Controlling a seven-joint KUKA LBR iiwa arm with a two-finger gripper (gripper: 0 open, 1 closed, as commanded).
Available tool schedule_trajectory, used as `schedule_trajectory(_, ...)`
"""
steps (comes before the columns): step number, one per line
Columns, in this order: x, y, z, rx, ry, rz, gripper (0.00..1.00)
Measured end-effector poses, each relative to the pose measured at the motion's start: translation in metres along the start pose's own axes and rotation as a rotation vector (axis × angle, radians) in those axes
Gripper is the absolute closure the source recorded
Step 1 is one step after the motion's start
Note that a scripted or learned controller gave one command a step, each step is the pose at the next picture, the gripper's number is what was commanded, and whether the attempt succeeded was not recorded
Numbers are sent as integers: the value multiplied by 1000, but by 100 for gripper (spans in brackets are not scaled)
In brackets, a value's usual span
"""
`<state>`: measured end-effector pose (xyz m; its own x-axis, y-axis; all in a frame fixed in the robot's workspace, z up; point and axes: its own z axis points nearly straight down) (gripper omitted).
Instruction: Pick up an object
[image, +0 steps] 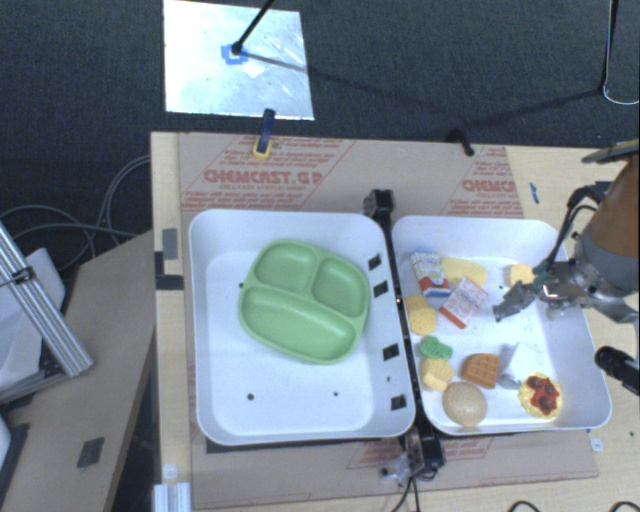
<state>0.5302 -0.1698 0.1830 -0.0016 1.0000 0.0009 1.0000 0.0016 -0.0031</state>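
Lying just left of the pincer (512, 303): red-white packet (463, 301).

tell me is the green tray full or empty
Empty. The green tray lies flat in the left bin, its three compartments bare.

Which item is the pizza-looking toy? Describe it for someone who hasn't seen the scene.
Find the right bin, the one crowded with toy food. Go to its near right corner. The pizza toy lies there, a yellow piece topped with red, unlike the plain tan round bun to its left.
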Motion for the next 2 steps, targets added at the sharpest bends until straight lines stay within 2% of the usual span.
schedule_trajectory(2, 8, 2, 97, 0, 1, 0, 0)
